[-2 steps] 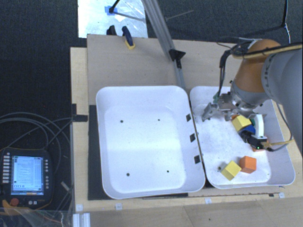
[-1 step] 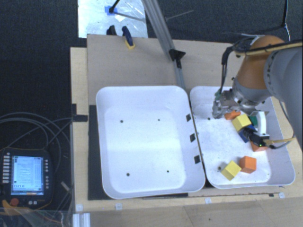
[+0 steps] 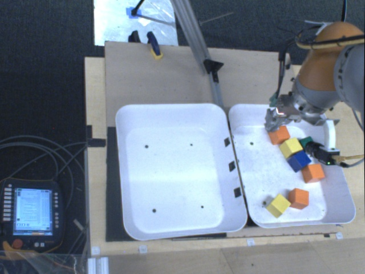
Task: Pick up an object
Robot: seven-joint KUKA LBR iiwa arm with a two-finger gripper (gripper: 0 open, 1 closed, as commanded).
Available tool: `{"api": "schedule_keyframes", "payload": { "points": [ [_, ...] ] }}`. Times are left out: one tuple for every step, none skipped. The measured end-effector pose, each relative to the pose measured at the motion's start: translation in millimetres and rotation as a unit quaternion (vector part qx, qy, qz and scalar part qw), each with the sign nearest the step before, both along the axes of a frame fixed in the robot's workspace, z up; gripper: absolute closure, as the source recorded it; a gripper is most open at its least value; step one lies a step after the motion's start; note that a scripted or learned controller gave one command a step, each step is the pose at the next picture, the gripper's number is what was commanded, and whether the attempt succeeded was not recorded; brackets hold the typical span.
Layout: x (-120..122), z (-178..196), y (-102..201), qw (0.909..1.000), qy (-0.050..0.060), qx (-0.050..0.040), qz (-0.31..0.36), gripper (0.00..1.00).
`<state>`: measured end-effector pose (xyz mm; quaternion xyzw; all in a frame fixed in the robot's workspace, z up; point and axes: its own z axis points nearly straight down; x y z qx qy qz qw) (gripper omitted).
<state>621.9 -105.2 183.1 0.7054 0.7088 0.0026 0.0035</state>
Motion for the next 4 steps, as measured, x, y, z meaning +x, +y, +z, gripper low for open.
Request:
{"api": "schedule_keyframes", "payload": {
  "points": [
    [1.9,65.6,-1.8,1.0,-0.001,-0.0002,0.0,1.0],
    [2.9,68.0,-1.8,1.0,0.002,0.0002,0.0,1.0],
    [-12.5,77.2,44.6,1.0,0.004,0.0014,0.003,1.0],
    [-26.9,66.0,91.1,1.0,0.005,0.0015,0.003,1.0]
  ]
}}
